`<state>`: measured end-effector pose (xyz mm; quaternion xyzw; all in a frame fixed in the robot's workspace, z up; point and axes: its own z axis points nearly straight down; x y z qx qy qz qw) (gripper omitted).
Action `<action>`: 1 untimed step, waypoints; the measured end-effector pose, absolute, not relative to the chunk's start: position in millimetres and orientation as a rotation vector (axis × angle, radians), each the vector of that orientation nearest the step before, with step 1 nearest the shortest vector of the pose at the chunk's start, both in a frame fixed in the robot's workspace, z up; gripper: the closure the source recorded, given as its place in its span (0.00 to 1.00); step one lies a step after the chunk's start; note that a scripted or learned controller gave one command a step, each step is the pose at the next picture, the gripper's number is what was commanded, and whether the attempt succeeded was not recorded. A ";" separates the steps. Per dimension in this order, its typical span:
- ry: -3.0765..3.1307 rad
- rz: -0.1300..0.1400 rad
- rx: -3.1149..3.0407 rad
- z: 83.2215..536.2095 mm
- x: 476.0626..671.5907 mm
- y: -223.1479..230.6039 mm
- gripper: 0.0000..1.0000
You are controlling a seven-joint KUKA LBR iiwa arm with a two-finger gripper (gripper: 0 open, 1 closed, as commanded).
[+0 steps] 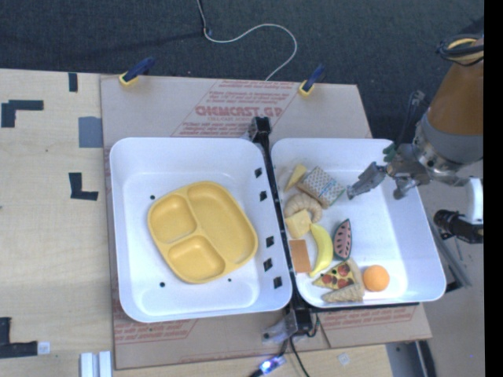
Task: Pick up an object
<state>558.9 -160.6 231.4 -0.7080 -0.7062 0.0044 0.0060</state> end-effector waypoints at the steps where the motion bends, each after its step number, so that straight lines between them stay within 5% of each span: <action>1: -2.221 0.002 -2.220 238.8 561.5 -160.4 0.00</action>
